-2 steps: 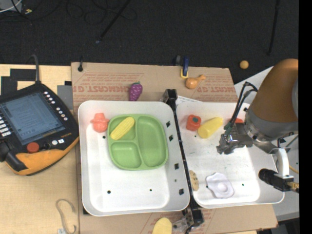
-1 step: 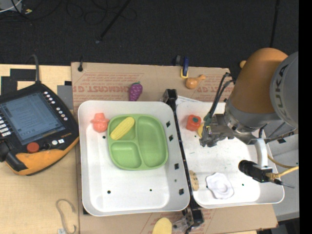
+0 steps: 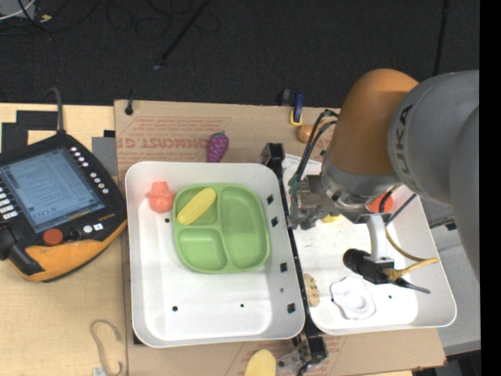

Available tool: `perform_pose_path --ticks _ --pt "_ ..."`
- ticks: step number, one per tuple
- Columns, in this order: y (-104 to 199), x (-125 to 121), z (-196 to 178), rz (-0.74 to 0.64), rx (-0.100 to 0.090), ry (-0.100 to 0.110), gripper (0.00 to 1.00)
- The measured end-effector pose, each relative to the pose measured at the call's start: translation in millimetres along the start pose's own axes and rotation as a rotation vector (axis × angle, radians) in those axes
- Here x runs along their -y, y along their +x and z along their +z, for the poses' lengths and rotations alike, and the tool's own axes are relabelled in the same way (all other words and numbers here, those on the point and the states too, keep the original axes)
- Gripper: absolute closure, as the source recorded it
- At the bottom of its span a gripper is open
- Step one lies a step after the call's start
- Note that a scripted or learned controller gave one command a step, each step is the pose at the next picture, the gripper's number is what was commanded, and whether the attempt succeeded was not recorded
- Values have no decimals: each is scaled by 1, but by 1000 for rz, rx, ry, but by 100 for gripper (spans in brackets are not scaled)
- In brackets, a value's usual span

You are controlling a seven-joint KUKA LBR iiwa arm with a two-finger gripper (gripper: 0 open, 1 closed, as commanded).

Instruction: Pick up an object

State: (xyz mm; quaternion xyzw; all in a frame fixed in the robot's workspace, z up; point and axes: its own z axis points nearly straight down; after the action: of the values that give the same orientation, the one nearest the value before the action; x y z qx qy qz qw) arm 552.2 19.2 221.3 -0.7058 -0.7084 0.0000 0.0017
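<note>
Because the claw (image 3: 309, 210) hangs beside the middle wall (image 3: 293, 272), it may strike it; whether it is spread, I cannot tell. The white egg (image 3: 352, 300) lies at 5 o'clock, in the right bin (image 3: 438, 304).

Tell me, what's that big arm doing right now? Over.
Gripper at right bin's left wall. Toy fried egg lying loose in that bin. Corn cob on green plate, left bin. Nothing atop the egg.

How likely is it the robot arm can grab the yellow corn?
Probably yes. The corn lies uncovered in the green plate's top-left compartment, and the arm hangs over the next bin.
</note>
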Motion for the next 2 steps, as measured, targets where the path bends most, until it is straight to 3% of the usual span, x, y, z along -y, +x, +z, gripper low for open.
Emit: perform_pose_path --ticks 1,2 --pt "58 -11 -8 1 1 -1 100" --pt "92 -27 4 3 2 0 100"
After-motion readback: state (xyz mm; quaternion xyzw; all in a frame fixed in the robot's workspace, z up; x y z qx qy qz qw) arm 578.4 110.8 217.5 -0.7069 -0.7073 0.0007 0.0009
